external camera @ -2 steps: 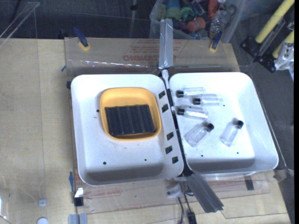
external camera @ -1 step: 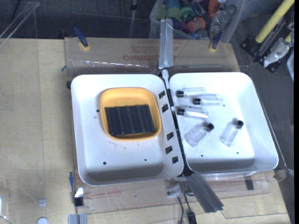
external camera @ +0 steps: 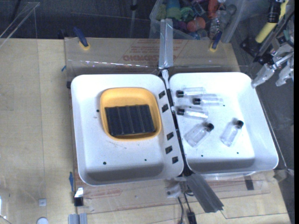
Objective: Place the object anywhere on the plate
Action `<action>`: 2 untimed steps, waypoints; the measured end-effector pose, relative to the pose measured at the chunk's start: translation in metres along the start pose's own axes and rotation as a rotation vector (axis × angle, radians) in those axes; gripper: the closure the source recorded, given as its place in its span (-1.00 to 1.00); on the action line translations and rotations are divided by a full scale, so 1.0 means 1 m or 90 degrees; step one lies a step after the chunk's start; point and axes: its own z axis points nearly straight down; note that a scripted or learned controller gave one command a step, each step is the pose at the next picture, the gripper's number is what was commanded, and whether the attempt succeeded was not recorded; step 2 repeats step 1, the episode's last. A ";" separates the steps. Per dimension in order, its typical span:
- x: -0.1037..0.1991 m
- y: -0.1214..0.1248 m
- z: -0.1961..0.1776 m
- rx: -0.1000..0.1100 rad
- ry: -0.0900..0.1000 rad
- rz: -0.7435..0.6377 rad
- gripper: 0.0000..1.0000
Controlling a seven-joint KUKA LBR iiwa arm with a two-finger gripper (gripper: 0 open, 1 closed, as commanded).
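Observation:
A yellow plate [external camera: 105, 101] lies in the left bin [external camera: 84, 125], with a dark ridged insert [external camera: 130, 119] resting on it. Several clear vials with black caps lie loose in the right bin [external camera: 252, 148]: one [external camera: 190, 92] at the back, one [external camera: 191, 111] near the divider, one [external camera: 198, 133] toward the front, and others beside them. My gripper [external camera: 273, 76] hangs outside the right bin's far right corner, above the bench. It is open with nothing between its fingers, well away from the vials and the plate.
A metal divider [external camera: 169, 125] with black clips runs between the two bins. A clear tub of colourful toys [external camera: 196, 8] stands behind the bins. Wooden bench surface surrounds both bins.

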 end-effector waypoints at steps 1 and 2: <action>-0.009 0.015 0.031 -0.001 -0.001 -0.233 -1.00; -0.009 0.015 0.031 -0.001 -0.001 -0.233 -1.00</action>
